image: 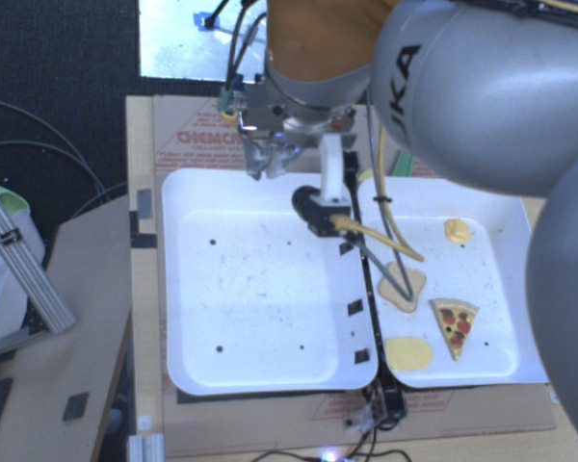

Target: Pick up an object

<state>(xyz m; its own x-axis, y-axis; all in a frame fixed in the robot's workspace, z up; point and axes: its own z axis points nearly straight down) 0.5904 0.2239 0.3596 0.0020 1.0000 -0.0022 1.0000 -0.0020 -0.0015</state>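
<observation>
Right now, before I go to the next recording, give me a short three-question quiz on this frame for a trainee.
1. Multiple choice: the pizza slice lies in A) the left bin, B) the right bin, C) neither bin.
2. True or false: the gripper holds the pizza slice.
3. Short answer: above which bin's far rim is the gripper?
Key: 1 B; 2 false, the slice lies in its bin, well away from the gripper; 3 the left bin.

The bench point(89, 287) carries cardboard point(188, 135) under a left bin point(250, 301) and right bin point(484, 275).
</observation>
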